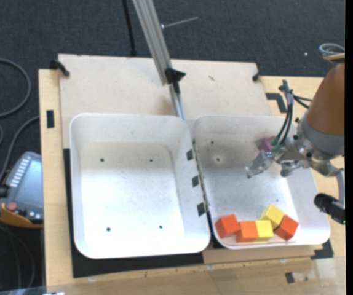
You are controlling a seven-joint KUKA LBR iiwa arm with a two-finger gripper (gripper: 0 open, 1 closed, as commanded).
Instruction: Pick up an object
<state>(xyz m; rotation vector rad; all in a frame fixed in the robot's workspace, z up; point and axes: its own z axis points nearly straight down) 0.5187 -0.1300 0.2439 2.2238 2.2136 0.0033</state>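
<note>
Several blocks lie along the front wall of the right bin [226, 134]: a red-orange block [227, 225], an orange block [248, 230], a yellow block [264, 228], a second yellow block [273, 214] and another red-orange block [288, 226]. A small purple object [265, 144] sits farther back, partly hidden by the wrist's cables. My gripper [267, 169] hangs over the middle right of this bin, just in front of the purple object and well behind the blocks. Its fingers [254, 166] are spread open with nothing between them.
The left bin [84, 140] stands beside the right one, with a dividing rim between them. A slanted aluminium post [155, 35] rises from the bench behind the bins. Cables and a pendant [19, 189] lie on the floor at the left.
</note>
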